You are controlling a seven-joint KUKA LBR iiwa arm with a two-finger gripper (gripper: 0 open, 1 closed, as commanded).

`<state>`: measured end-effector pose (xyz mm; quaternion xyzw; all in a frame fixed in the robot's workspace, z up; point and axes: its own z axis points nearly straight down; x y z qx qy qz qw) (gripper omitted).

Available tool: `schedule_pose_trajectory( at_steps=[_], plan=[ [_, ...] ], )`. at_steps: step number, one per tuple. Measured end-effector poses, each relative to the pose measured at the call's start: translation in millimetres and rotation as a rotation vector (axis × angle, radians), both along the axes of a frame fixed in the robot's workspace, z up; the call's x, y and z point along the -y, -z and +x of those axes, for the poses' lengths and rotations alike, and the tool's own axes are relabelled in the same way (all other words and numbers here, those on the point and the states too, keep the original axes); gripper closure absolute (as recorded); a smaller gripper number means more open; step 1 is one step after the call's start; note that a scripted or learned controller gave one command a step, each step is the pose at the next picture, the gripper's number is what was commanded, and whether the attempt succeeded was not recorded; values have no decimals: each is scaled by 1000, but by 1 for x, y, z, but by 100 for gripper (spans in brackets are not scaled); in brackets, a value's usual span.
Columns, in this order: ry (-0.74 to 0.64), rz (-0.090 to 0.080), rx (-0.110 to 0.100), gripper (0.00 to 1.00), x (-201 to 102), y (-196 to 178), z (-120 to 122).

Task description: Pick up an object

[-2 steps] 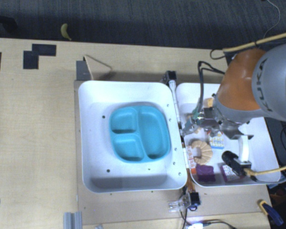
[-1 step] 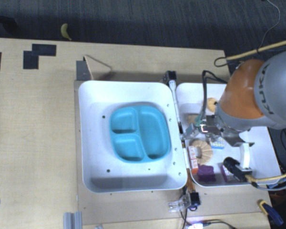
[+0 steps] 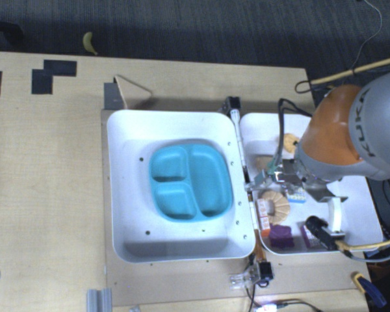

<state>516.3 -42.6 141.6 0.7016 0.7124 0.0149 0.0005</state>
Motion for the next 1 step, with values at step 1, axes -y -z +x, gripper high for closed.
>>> schedule_pose_trajectory(
  at_steps=[1],
  plan=[
    [-22, 25, -5, 100, -17, -9, 2]
  ],
)
